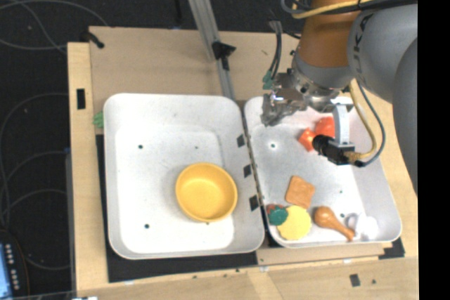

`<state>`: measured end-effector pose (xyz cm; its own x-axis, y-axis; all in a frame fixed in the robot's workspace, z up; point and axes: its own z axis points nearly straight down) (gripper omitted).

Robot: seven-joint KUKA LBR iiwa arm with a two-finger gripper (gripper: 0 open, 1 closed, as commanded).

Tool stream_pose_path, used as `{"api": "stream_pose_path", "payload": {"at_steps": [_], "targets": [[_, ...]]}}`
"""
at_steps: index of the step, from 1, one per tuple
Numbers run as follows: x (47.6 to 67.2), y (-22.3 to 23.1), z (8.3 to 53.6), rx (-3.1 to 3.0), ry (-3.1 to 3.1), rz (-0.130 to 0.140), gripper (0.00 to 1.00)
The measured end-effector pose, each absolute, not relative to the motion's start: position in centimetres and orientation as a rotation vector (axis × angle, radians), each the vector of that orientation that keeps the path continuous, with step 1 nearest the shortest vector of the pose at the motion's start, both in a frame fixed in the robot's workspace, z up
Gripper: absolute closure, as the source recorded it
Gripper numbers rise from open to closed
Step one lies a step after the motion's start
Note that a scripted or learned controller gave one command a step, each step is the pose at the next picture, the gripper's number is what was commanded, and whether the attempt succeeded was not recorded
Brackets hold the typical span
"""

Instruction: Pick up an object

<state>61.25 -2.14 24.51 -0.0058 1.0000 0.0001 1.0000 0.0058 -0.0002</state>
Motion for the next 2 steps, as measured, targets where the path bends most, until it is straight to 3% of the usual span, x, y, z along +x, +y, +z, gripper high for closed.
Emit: {"api": "stream_pose_path", "payload": {"at_steps": [2], "targets": [[60.1,6.8,23.0,-2.213,-2.227,0.000,1.00]]}}
